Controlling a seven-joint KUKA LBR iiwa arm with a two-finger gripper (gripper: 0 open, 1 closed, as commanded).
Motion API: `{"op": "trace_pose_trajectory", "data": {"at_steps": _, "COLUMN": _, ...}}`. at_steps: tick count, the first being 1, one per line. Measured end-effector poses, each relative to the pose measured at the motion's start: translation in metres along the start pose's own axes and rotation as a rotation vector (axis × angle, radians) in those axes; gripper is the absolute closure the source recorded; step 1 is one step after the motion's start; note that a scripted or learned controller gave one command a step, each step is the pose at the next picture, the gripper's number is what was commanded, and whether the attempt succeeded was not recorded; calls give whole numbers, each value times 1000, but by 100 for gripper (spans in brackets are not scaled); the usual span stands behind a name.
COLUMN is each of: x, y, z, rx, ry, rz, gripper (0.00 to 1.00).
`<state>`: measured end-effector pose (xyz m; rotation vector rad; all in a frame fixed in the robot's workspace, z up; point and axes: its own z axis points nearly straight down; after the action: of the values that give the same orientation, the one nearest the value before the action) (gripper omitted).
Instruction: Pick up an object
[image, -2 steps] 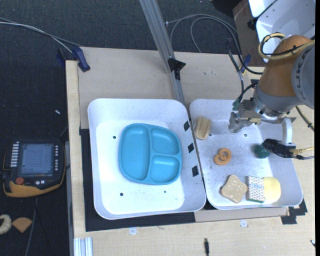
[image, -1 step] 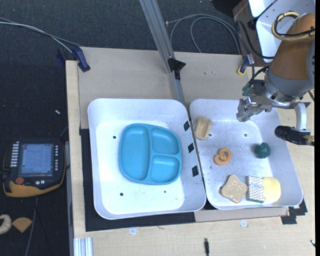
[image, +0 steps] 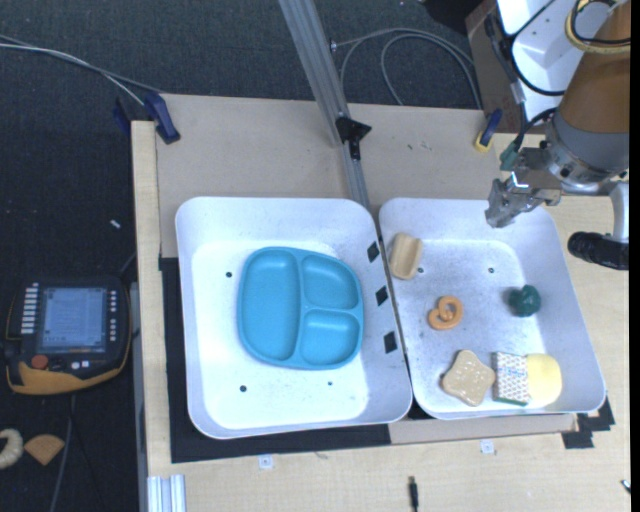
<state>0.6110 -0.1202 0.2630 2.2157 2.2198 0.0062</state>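
Seen from above, two white bins sit side by side. The left bin (image: 200, 240) holds one blue divided plate (image: 299, 306). The right bin (image: 560, 250) holds five pickable things: one tan block (image: 404, 255) at its left wall, one orange ring (image: 446, 313), one dark green lump (image: 523, 299), one biscuit-coloured piece (image: 468, 378) and one yellow sponge (image: 528, 379) touching it. The gripper (image: 503, 210) hangs over that bin's far rim, nothing between its tips; how far it is parted I cannot tell.
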Motion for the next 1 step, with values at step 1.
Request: {"op": "trace_pose_trajectory", "data": {"at_steps": 1, "x": 54, "y": 1, "z": 17, "rx": 8, "ry": 4, "rz": -4, "gripper": 100}}
